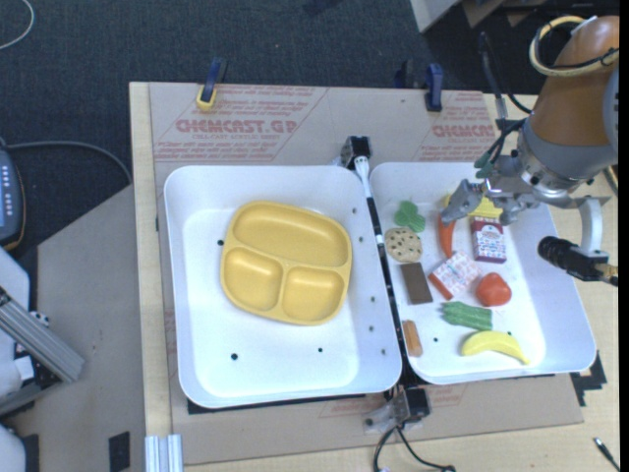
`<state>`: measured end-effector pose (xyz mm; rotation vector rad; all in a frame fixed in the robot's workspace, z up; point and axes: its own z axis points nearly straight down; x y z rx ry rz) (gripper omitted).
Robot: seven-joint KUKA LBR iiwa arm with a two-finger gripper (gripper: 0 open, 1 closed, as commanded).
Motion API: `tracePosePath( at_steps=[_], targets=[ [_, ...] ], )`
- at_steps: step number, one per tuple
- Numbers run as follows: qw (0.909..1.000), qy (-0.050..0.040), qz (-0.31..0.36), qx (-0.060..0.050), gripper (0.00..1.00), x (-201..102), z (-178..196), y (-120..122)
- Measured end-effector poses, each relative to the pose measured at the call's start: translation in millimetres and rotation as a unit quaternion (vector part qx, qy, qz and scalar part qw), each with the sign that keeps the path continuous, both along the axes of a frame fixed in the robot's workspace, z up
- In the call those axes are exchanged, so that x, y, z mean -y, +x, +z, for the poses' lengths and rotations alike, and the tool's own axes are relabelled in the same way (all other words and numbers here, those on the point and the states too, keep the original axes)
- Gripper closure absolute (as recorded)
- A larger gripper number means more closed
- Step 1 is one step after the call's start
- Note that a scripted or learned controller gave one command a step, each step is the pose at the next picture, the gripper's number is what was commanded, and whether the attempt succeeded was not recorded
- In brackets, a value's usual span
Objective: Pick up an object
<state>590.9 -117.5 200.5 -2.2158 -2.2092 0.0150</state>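
Camera view gives me a yellow divided plate (286,262) in the left bin (187,293). Right bin (560,313), beside the plate, holds toy food; gripper (484,197) hovers there, above the orange carrot (446,235).

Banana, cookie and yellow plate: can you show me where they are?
banana (494,345), camera view, middle of its curved yellow body.
cookie (403,244), camera view, centre of its round speckled face.
yellow plate (286,226), camera view, floor of its big top compartment.
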Motion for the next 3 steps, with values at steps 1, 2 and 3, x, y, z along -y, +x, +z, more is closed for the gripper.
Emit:
tracePosePath(
  at_steps=[1, 2, 3],
  targets=[
    [1.0000, -0.0009, 0.001, 0.007, 0.00, 0, 8, 3],
    [1.0000, -0.0002, 0.001, 0.004, 0.00, 2, -53, -5],
    [1.0000, -0.0003, 0.001, 0.005, 0.00, 4, -97, -2]
  ],
)
